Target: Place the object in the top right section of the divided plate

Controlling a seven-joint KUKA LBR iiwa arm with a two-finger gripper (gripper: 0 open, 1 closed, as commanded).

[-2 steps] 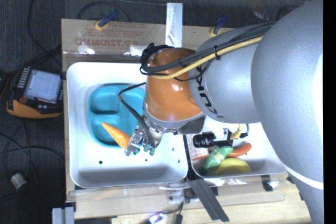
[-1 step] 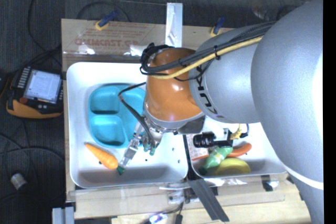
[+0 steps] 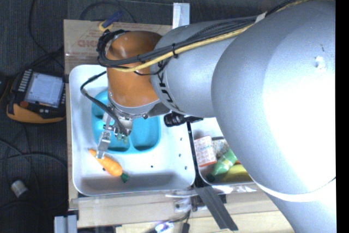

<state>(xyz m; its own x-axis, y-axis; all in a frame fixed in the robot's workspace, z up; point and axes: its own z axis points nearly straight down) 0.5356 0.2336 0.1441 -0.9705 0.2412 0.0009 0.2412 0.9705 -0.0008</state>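
Right at the front of the left bin lies the toy carrot, orange body flat on the white floor, green stub pointing toward the bin's front wall. My gripper hangs just above its blunt end, 1 finger reaching down close to the carrot's tip. Whether I'm touching it, I can't tell; nothing sits between my jaws as far as this angle shows, and how wide they stand I can't tell either. So I judge this as the pick, not the carry.

To do it well, I'd centre over the carrot's thick middle, not the tip, and close across its narrow width.

Just behind my wrist, the blue divided plate, partly under me. Farther right, the second bin with packets and a green-yellow thing.
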